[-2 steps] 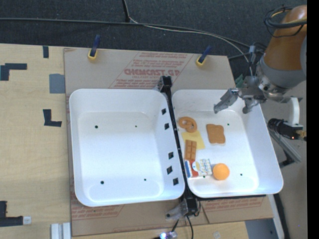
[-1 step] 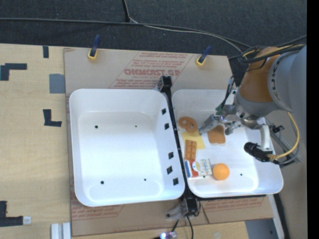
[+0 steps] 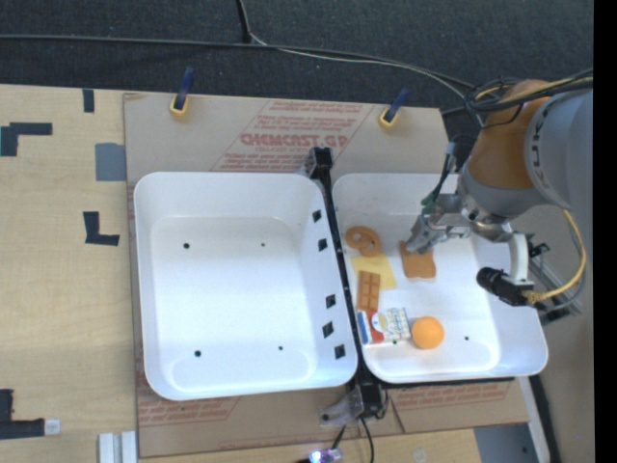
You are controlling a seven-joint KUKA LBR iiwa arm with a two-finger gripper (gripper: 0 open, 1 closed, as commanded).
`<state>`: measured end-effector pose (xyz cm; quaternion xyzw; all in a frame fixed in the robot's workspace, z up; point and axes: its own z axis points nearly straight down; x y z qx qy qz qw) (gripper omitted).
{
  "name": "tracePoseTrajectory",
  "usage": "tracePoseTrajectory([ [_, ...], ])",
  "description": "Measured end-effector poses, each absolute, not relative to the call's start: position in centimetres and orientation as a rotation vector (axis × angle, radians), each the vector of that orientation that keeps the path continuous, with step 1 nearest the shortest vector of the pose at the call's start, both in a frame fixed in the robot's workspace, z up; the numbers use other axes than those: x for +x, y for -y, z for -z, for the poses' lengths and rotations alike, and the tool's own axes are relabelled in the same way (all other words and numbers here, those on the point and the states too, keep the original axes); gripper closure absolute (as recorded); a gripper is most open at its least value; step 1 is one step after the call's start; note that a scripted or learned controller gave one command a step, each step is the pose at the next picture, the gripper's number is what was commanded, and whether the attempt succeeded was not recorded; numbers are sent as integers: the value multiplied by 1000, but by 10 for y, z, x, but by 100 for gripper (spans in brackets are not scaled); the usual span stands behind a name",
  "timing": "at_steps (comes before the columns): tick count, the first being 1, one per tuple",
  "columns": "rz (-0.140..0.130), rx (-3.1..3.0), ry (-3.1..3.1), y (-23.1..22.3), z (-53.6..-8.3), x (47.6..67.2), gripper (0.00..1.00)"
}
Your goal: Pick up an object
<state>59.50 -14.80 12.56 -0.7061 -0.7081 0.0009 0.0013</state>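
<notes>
Brown flat piece (image 3: 418, 264) lies in the right bin (image 3: 521, 355), centre right of frame, directly below the hand (image 3: 427, 235). Finger state: cannot tell. Descend vertically and straddle the piece before closing. Right bin also contains a ring-shaped piece (image 3: 362, 239), yellow slice (image 3: 384, 273), orange ball (image 3: 427, 333) and small carton (image 3: 383, 326). Left bin (image 3: 154, 201) adjoins it.
</notes>
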Motion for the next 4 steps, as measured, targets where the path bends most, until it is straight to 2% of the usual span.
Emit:
tracePoseTrajectory([
  [1,11,-2223,2236,128,-229,662,100],
  [2,-3,-2220,2224,130,-222,658,0],
  [3,-10,-2217,2218,136,-79,640,0],
  [4,2,-2226,2223,159,-87,586,0],
])
